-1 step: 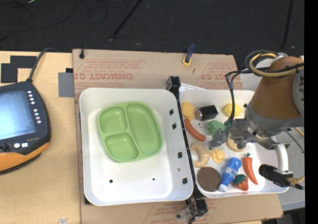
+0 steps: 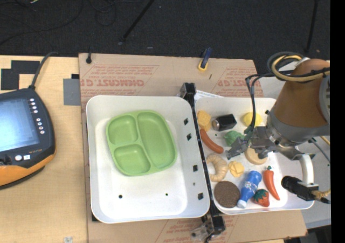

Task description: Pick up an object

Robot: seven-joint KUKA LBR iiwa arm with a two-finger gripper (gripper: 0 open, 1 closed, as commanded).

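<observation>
My gripper hangs low over the middle of the right bin, reaching in from the right. It is just beside a green toy and a round beige bun. Around it lie a red sausage, a black cylinder with a silver end, a yellow lemon, a yellow piece, a beige peanut shape, a small yellow chunk, a brown cookie, a blue bottle, a red pepper and a strawberry. I see nothing lifted off the bin floor.
The left bin holds a green divided plate. A black divider runs between the two bins. A tablet-like controller lies on the bench at far left. A blue-yellow clamp sits on the cardboard's back edge.
</observation>
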